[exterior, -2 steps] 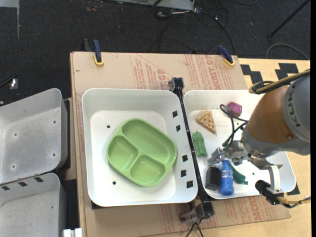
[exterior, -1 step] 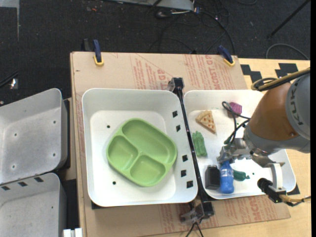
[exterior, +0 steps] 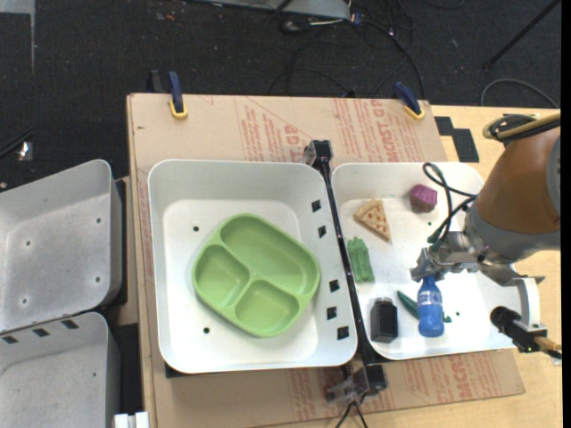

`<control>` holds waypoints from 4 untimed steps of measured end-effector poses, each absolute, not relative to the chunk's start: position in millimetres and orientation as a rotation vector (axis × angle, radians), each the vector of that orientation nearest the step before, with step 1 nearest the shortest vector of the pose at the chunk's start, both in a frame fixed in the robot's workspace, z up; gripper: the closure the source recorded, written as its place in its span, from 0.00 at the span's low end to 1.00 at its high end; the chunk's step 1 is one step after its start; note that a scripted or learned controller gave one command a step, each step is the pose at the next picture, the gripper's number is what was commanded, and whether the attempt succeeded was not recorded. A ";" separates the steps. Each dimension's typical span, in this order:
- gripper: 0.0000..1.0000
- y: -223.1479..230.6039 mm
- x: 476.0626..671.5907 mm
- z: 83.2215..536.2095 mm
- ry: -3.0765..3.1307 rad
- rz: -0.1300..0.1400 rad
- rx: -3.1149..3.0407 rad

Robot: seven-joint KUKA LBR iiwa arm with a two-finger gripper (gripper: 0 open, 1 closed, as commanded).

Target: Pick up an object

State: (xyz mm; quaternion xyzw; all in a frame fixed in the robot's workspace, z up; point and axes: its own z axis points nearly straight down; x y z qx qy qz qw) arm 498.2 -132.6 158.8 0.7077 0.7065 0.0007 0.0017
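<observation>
Item: bottle, blue, lying at 5 o'clock in the right bin. I judge it light, stiff and slippery, best pinched across the body. My gripper sits at its cap; finger state I cannot tell.

Grey arm from the right, end effector low over the right bin.

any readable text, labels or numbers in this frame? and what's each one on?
Red printed text on the cardboard sheet under the bins: upside down and blurred, not legible with confidence.
More red print on the cardboard's front edge: also too blurred to read.
Blue bottle, black object, green tray: no legible label.
</observation>
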 end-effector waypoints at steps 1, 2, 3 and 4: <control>1.00 -134.2 489.6 207.9 2.220 0.003 2.217; 1.00 -134.4 491.1 248.7 2.220 0.004 2.215; 1.00 -88.3 525.7 244.3 2.228 0.003 2.212; 1.00 -49.6 548.4 244.7 2.228 0.003 2.213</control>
